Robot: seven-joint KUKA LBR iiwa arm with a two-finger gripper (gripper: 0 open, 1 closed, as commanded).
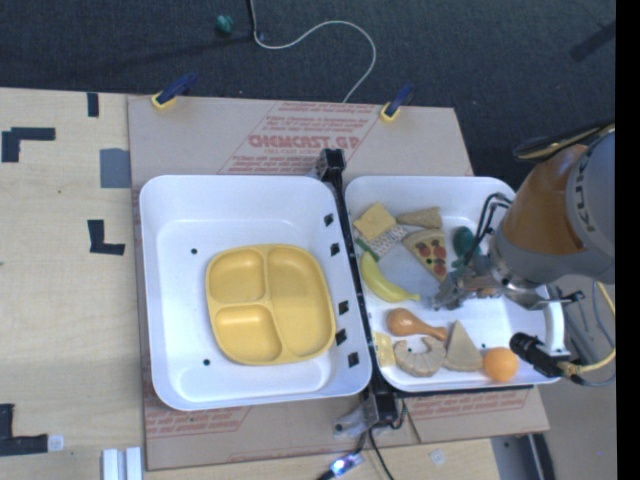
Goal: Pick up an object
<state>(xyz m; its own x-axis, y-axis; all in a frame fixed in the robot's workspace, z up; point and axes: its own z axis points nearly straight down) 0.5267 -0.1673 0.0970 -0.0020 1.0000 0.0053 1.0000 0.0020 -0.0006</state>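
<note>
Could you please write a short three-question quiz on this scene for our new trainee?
1. True or false: the yellow divided plate lies in the left bin.
2. Which item lies at the near right corner of the right bin? A) the banana B) the orange C) the pizza slice
3. Fill in: the gripper hangs over the ____ bin.

Key
1. True; the plate is in the left bin, and the toy food is in the other.
2. B; the orange sits by the near right corner, beside a tan wedge.
3. Right.
</note>
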